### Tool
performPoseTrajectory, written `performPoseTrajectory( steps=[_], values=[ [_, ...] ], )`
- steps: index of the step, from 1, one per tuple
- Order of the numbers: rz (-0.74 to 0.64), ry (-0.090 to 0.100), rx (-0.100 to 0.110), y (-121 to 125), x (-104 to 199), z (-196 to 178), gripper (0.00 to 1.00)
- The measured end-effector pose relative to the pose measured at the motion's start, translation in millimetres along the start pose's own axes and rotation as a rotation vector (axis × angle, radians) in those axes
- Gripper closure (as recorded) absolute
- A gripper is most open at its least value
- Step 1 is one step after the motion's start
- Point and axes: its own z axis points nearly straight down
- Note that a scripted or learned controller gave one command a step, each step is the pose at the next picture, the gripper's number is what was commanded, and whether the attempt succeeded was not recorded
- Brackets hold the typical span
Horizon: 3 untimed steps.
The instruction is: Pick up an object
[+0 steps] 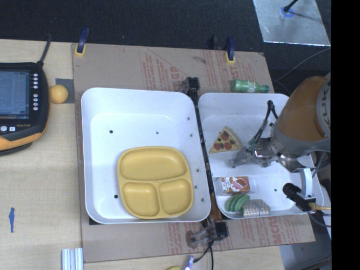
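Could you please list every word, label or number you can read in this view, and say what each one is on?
None can be read.
Cardboard sheet: faint red print, too blurred to read.
Small packet: printed label, too small to read.
Handheld pendant: screen content, illegible.
Green bottle: no legible label.

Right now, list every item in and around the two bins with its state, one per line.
gripper: low in the right bin, nothing seen between its fingers
pizza slice: lying flat, right bin
yellow divided plate: flat in the left bin, compartments bare
snack packet: lying flat, right bin
green pods: lying at the right bin's near edge
green bottle: on its side, outside the bins
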Motion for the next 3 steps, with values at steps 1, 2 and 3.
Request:
performPoseTrajectory(
  steps=[1, 2, 3],
  values=[
    [-0.001, -0.001, -0.001, 67.7, 26.8, -0.6, 0.00],
    [0.002, 0.000, -0.001, 97.1, 39.0, -0.8, 0.00],
    [0.000, -0.001, -0.005, 98.5, 37.9, -13.1, 1.00]
  ],
)
